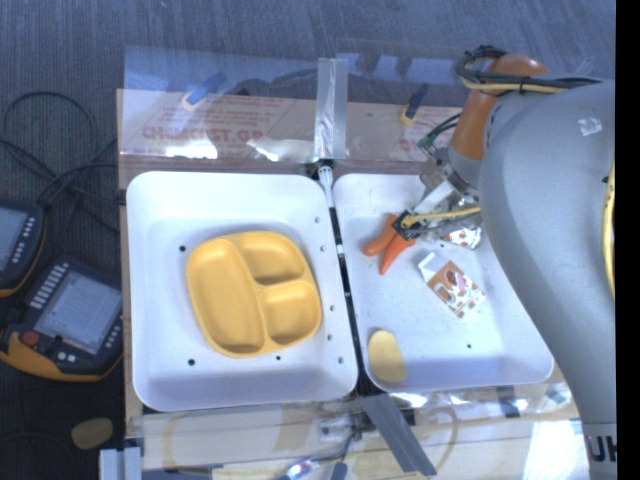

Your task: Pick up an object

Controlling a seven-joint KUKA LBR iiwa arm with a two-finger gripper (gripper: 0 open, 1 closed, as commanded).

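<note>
You see the gripper [432, 206] at the upper part of the right bin [500, 363], its grip state unclear. Just left lies the orange carrot-like toy [385, 243], pointing lower-left. The small packet [454, 286] has unreadable print.

A robotics lab: teach pendant [62, 318], cables [60, 118], taped bench [250, 133].

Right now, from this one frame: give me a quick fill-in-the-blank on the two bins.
1. The yellow divided plate lies in the ___ bin.
2. The orange carrot-shaped toy lies in the ___ bin.
3. The small printed packet lies in the same bin as the ___ toy.
4. The divided plate has ___ compartments.

Missing words: left; right; carrot-shaped; three
</note>
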